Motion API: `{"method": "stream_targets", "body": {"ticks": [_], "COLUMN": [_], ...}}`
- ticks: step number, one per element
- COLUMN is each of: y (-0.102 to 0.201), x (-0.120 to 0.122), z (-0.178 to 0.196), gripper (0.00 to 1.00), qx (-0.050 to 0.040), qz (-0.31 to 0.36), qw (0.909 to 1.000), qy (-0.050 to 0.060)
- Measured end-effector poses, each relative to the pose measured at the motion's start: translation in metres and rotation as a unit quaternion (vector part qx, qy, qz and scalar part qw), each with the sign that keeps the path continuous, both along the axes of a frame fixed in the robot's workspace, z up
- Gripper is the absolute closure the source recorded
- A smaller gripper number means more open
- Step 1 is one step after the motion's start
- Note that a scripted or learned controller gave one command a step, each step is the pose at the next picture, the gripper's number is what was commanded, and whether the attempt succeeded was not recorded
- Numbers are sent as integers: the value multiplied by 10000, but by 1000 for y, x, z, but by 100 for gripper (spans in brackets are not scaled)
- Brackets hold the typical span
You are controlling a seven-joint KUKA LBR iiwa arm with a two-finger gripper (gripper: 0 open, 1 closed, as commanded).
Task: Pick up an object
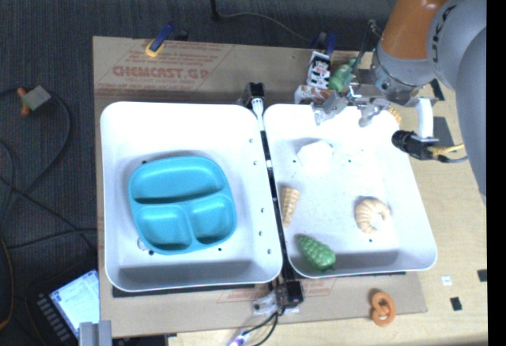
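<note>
Gripper (345,109), metal 2-finger, hangs over back rim of right white plastic bin (411,202), fingers spread, gripping nothing. Inside bin: ridged tan croissant toy (371,214), bumpy green lump (317,253), ribbed cone shell (289,203), smooth white blob (315,153). Left bin (115,178): glossy blue 3-compartment tray (183,202).

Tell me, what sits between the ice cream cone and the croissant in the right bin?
Nothing: from the camera above, the white floor of the right bin is bare between the cone and the croissant.
</note>
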State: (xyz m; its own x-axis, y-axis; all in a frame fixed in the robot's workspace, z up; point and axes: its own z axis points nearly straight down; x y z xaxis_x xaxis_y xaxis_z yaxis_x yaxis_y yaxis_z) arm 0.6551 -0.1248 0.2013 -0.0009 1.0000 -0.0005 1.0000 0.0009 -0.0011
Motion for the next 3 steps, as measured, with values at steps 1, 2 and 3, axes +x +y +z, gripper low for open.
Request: {"method": "stream_targets", "body": {"ticks": [1, 2, 3], "y": [24, 22, 58], "x": [-57, -57, -126], "z": [-111, -100, -17], "gripper": [0, 100, 100], "qx": [-2, -13, 4], "qz": [-7, -14, 1], "qw": [10000, 10000, 10000], "qy": [-11, -23, 0]}}
